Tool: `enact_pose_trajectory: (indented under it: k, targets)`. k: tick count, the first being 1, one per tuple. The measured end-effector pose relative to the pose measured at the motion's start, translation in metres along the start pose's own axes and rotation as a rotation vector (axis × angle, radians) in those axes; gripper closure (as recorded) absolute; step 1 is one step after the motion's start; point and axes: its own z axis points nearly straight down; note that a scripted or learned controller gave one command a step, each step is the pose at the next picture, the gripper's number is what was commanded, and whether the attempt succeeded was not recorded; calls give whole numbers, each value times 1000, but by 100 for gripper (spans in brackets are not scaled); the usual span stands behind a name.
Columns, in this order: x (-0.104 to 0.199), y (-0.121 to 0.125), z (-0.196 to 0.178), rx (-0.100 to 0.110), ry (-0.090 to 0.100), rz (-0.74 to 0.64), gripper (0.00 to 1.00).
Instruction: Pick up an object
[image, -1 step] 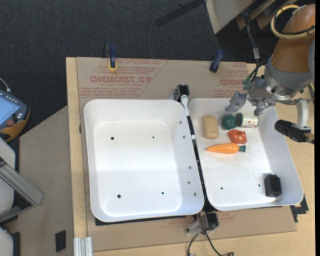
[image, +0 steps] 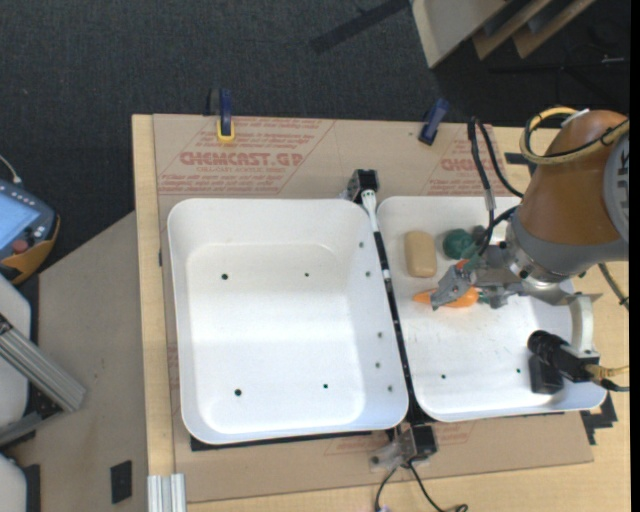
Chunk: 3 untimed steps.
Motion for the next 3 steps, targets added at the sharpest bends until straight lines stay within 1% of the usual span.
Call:
enact_pose_trajectory:
  k: [1, 2, 3]
  targets:
    - [-18, 37, 41, -12, -5, -1, 0]
    - [-16, 39, 85, -21, -12, 1, 0]
    - [-17, 40, 71, -29, -15, 3, 100]
